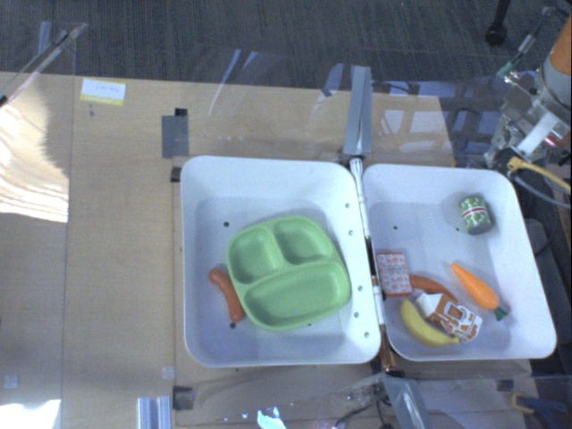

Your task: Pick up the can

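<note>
Can [476, 214] lies tipped in right bin [527, 266], far corner, apart from carrot [475, 286]. Arm [545, 105] sits up-right of it, beyond the rim.

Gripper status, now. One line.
Gripper: at the upper right, outside the bins, apart from the can; whether it is open or shut cannot be told.

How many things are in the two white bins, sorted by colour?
Green: 2, the plate and the can
Orange: 3, the carrot and two sausages
Yellow: 1, the banana
Red and white: 2, the packets
Total: 8
</note>
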Robot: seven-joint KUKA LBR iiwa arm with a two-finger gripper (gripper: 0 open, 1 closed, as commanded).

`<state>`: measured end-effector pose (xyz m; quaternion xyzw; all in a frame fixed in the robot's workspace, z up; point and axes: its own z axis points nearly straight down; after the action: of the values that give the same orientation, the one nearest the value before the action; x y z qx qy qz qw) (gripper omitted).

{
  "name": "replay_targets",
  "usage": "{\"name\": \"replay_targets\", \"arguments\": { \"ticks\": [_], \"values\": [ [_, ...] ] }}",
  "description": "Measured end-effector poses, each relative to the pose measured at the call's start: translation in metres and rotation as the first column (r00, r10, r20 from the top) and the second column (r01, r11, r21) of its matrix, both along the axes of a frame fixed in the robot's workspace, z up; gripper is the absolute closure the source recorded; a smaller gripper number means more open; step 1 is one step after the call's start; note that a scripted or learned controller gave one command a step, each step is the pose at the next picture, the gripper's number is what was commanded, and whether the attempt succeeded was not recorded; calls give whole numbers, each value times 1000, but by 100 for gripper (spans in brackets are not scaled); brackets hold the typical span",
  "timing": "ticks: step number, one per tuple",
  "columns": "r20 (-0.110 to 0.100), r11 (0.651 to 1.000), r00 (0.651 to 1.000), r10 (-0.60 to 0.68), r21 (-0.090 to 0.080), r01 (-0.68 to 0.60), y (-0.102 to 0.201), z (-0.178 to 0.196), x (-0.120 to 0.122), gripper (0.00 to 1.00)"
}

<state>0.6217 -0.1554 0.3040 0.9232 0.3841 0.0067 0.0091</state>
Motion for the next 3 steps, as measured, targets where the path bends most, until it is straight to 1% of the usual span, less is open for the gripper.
{"name": "replay_targets", "arguments": {
  "ticks": [1, 2, 3],
  "values": [
    [-16, 901, 901, -433, 12, 434, 86, -46, 28, 100],
    [-11, 999, 999, -35, 9, 35, 3, 26, 3, 100],
    [-3, 1000, 1000, -26, 6, 26, 5, 37, 5, 100]
  ]
}}
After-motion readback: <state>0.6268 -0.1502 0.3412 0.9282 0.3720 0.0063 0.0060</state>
